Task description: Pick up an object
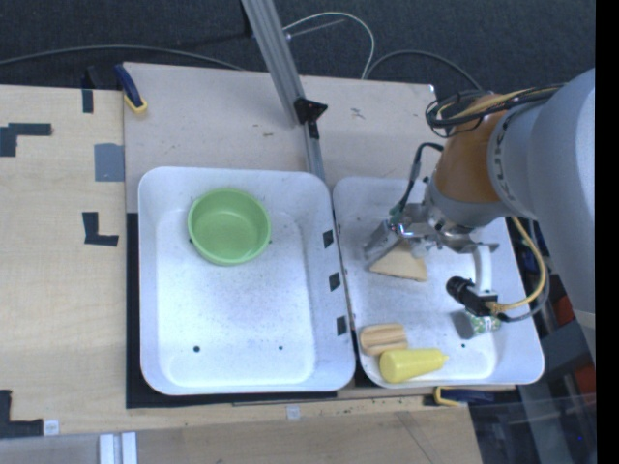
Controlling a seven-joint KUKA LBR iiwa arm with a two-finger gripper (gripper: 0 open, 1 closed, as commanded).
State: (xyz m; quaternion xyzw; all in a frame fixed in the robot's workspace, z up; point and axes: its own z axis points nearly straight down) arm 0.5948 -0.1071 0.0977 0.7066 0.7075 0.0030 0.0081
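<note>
While the arm (527, 162) reaches in from the right over the right bin (513, 361), we see the gripper (398, 242) low in that bin's upper middle, right at a tan wedge-shaped piece (401, 265). We can't tell whether the gripper is open, closed or gripping; the wrist covers it and the wedge's upper edge. The wedge lies flat on the bin floor, touching or just under the gripper tip. Near the same bin's front edge we see a small tan roll-shaped piece (382, 336) and, just beside it, a yellow piece (411, 362) lying on its side. The left bin (232, 356) holds a green bowl (229, 225), upright, in its upper left part. A grey pole (276, 46) slants down to the bench between the bins.
</note>
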